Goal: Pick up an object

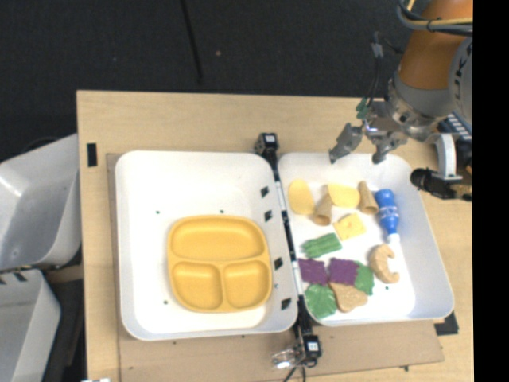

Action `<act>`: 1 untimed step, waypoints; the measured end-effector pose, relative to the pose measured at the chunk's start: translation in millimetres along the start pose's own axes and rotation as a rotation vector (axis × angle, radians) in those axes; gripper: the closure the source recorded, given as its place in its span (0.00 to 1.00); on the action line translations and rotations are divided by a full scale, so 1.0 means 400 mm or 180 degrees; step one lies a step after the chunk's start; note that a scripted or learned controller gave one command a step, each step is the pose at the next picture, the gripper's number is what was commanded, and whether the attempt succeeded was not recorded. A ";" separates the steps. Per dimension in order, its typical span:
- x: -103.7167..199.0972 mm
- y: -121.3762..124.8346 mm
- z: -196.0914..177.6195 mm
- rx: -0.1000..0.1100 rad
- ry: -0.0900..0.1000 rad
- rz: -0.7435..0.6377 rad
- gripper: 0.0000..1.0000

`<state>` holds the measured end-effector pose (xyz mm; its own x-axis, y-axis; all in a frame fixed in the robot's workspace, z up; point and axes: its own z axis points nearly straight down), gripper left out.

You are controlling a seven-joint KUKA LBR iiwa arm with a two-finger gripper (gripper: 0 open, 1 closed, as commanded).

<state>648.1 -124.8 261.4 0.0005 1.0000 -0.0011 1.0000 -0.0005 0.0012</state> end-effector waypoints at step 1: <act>-0.006 -0.272 0.137 0.0040 0.0009 0.0012 0.00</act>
<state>539.2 -127.3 206.7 0.0042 1.0000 0.0017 0.9999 -0.0042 -0.0115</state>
